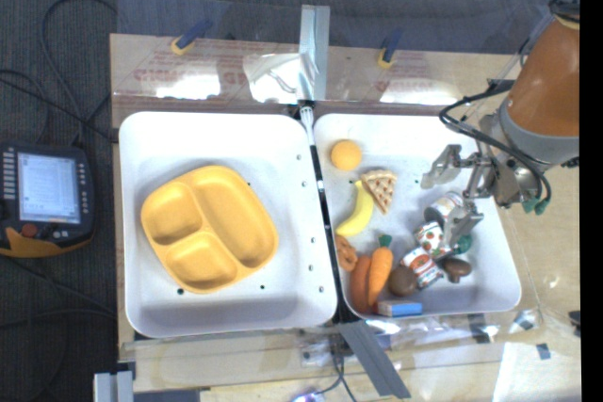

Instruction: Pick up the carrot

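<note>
The orange tapered carrot [379, 270] lies near the front wall of the right shallow white bin [490, 301], beside a small blue block [405, 308] and below a curved yellow banana [357, 210]. Farther back sits a round orange ball [346, 154]. The metal 2-finger hand [462, 188] hovers open, holding nothing, well right of the carrot. The left bin [141, 297] carries a yellow 3-compartment plastic tray [207, 226].

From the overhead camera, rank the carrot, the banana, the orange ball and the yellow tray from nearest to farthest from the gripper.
Gripper sits in the right bin.
1. carrot, lower left of it in the same bin.
2. banana, further left, near the divider.
3. orange ball, up in the bin's far left corner; close to the banana's rank.
4. yellow tray, over in the left bin.
</note>
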